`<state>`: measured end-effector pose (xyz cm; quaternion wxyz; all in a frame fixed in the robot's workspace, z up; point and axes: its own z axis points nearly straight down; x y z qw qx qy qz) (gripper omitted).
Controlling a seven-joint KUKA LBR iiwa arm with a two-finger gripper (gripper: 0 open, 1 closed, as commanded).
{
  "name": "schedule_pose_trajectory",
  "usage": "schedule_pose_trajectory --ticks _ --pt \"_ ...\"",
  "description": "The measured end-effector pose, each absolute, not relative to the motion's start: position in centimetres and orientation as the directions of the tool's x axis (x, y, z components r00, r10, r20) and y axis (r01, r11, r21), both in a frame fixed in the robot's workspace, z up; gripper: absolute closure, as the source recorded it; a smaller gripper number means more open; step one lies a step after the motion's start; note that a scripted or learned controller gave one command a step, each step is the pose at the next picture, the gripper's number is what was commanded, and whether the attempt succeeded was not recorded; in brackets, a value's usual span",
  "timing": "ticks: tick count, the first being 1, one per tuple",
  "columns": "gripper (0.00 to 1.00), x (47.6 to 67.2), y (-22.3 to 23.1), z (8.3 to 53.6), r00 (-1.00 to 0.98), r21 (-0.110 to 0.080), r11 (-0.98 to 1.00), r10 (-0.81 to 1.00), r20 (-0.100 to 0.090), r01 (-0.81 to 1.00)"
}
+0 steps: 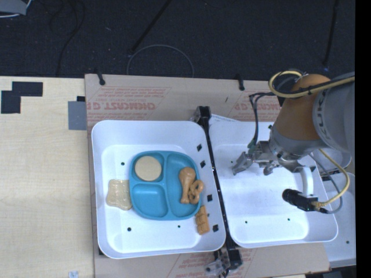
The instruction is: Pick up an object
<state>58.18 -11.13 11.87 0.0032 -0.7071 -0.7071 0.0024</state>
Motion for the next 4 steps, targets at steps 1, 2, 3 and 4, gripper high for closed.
schedule_pose_trajectory --ticks 1,2,3,4 --pt "0.0 58.1 -11.0 8.6 0.0 -0.006 0.0 1.0 0.001 1.0" --pt "1.0 58.2 -11.1 9.8 0.004 -0.004 -0.004 1.0 0.001 1.0" --pt "1.0 57.4 -11.7 15.5 0.005 0.001 -0.005 1.0 0.0 1.0" --pt "1.0 57.6 -11.7 19.8 -0.001 0.001 0.001 1.0 0.0 1.0"
